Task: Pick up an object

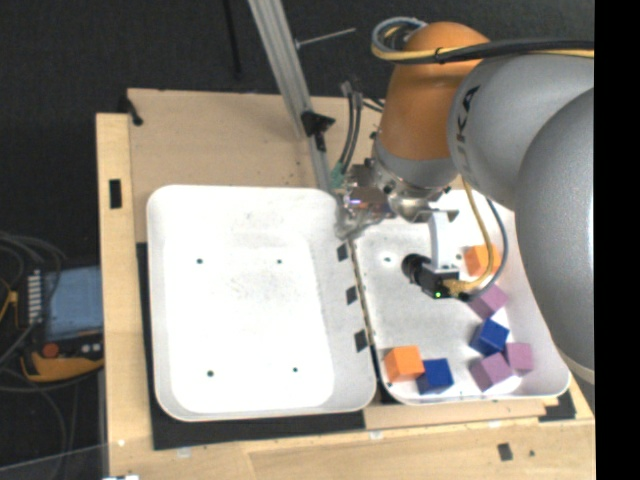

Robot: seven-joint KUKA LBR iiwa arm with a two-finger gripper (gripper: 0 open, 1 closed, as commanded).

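My gripper [350, 216] hangs at the upper left corner of the right bin [392, 308], close to the rim it shares with the left bin [245, 298]. The wrist and the orange band cover it from above. Several small blocks lie along the right bin's near and right sides. An orange block [404, 362] and a blue block [435, 375] sit at the front. Two purple blocks [491, 370] [519, 356], a blue block [491, 336] and another purple block [488, 301] lie further right. A second orange block [476, 260] sits by the right wall. All are well apart from the gripper.
A slanted metal rail [285, 68] runs from the top down to the back edge between the bins. The wooden bench [200, 138] surrounds both bins. A blue device and cables [60, 313] lie off the bench at the left.
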